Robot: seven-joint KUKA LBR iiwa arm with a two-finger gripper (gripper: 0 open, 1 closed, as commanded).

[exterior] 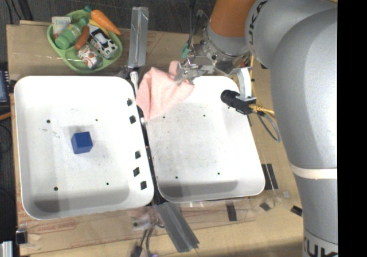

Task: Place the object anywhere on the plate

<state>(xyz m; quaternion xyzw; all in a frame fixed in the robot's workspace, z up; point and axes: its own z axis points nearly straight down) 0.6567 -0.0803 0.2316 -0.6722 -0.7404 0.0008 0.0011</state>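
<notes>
Blue cube alone in one bin, arm busy over at a pink cloth.

Taking the left bin (34, 135) as the mark: a green bowl (83, 41) of toy food sits just beyond its far edge, and a blue cube (82, 142) rests on its floor, left of centre. Across its right wall, a pink cloth (163, 94) drapes over the far left corner of the right bin (241, 158). The gripper (186, 72) touches the cloth's upper edge, seemingly pinching it, though I cannot tell for sure.
</notes>
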